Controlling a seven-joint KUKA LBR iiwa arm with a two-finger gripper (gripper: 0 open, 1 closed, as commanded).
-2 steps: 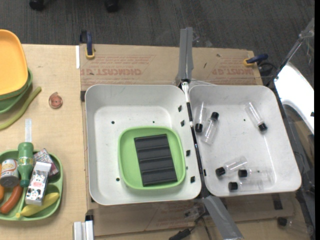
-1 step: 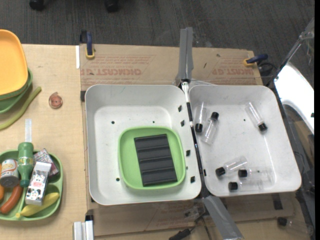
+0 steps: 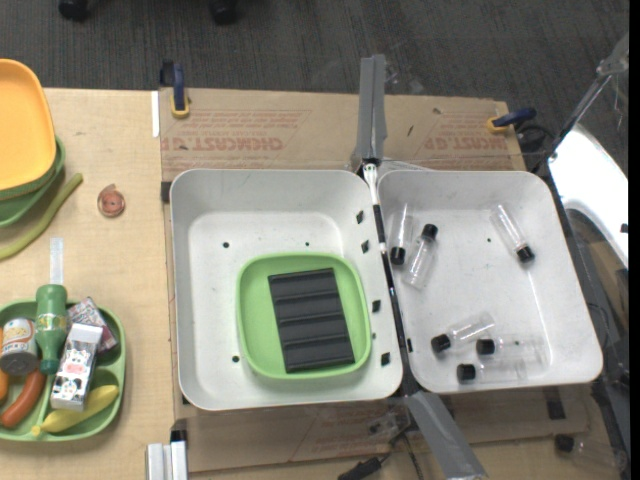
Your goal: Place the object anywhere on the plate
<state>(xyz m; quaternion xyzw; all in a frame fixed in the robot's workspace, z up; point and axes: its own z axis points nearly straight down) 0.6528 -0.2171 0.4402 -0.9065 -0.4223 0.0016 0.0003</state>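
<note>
A green square plate sits in the left white bin, toward its front. A dark grey ribbed block lies flat on the middle of the plate. In the right white bin lie several clear vials with black caps. Two of these vials are near the bin's left wall, and one vial lies at the back right. A cluster of vials lies at the front.
On the bench to the left stand stacked yellow and green dishes and a green tray with toy food and a bottle. A small pink disc lies on the wood. Clamps hold the cardboard at the back.
</note>
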